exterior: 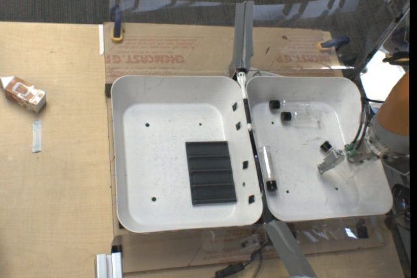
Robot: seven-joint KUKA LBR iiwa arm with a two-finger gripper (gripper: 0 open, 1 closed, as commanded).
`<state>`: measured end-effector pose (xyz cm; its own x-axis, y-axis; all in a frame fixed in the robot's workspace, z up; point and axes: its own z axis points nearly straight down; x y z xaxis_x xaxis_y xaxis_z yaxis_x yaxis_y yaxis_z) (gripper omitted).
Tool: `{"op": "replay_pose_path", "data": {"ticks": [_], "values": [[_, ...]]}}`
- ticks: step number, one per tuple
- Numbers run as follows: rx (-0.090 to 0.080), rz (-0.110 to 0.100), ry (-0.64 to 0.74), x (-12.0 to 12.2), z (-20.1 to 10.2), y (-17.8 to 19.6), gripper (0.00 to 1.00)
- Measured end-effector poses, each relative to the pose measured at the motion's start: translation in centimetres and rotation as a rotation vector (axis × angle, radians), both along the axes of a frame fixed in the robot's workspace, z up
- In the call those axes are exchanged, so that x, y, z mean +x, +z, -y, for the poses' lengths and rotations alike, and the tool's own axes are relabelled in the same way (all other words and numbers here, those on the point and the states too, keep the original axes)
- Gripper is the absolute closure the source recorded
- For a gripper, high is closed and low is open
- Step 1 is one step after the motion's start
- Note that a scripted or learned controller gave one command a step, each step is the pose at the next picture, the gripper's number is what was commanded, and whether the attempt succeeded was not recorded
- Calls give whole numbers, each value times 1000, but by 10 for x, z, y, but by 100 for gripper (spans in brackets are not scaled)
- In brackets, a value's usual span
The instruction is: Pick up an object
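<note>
A black ribbed rectangular block (pixel 210 172) lies flat in the middle of the left bin (pixel 130 140). In the right bin (pixel 306 202) a clear tube with a black end (pixel 266 169) lies along the left wall. Two small black-capped clear pieces (pixel 285 116) sit near the bin's back. My gripper (pixel 330 161) hangs low over the right part of the right bin, coming off the grey arm with its orange band (pixel 394 114). A small black piece (pixel 326 147) lies just beside the gripper's tip. I see nothing held in the gripper.
A grey divider post (pixel 244 36) stands between the bins at the back. Brown cardboard (pixel 163 52) lies behind the bins. On the wooden bench at far left sits a small carton (pixel 25 94) and a pale strip (pixel 36 137).
</note>
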<state>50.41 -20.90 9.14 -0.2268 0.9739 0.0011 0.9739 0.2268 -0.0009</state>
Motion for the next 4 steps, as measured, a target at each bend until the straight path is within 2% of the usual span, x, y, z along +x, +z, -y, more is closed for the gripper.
{"op": "replay_pose_path", "data": {"ticks": [1, 2, 3, 4], "values": [[0, 0, -4, 0, 1, 9, 100], [-1, 0, -49, 14, -78, 49, 100], [-2, 0, -56, 78, -129, 100, 100], [-3, 0, -91, 140, -157, 99, 100]]}}
